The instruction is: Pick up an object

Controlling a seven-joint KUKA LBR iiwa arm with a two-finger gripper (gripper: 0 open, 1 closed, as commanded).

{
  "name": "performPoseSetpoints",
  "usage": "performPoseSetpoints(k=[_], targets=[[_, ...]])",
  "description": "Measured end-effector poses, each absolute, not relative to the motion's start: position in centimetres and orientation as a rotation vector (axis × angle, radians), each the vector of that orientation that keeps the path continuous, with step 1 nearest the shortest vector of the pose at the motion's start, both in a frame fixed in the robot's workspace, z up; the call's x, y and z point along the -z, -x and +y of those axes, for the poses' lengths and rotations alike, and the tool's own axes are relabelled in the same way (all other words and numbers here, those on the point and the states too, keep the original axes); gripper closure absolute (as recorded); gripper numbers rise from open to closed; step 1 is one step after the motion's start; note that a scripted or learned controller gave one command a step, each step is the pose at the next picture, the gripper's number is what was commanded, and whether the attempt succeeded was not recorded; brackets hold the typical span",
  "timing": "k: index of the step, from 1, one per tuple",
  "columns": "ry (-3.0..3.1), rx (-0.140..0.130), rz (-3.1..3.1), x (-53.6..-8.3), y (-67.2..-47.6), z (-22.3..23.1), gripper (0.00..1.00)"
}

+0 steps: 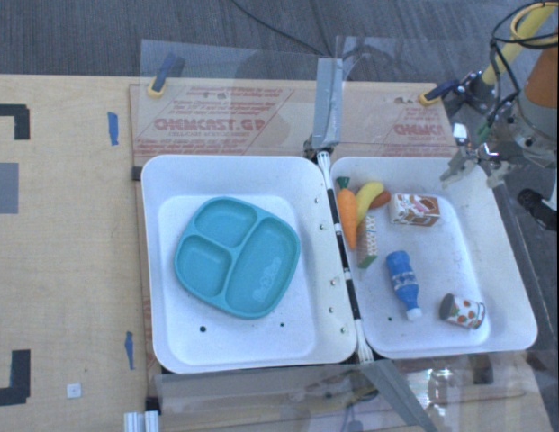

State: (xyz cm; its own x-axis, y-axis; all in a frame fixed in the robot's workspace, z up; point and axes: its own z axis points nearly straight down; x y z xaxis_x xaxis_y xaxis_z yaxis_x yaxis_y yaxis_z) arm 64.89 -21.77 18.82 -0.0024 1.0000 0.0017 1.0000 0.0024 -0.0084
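Two white bins point(162, 331) sit left of the claw point(470, 162); its grip state is unclear, nearest the carton point(415, 210).

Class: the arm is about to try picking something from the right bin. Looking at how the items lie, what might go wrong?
The carrot, banana and a small packet crowd together against the bin's left wall, so a grab there may catch two items or hit the wall. The blue bottle lies on its side and might roll away. The gripper sits at the bin's far rim.
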Motion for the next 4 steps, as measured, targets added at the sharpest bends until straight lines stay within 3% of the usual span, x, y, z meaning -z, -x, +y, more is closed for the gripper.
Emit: performPoseSetpoints(k=[1, 2, 3, 4], targets=[[2.131, -0.004, -2.304, -8.8, -60.0, -18.0, 0.0], [2.13, -0.015, -2.307, -8.6, -64.3, -14.5, 0.0], [2.055, 0.004, -2.376, -8.8, -54.4, -11.5, 0.0], [2.068, 0.005, -2.368, -9.5, -54.4, -12.0, 1.0]])
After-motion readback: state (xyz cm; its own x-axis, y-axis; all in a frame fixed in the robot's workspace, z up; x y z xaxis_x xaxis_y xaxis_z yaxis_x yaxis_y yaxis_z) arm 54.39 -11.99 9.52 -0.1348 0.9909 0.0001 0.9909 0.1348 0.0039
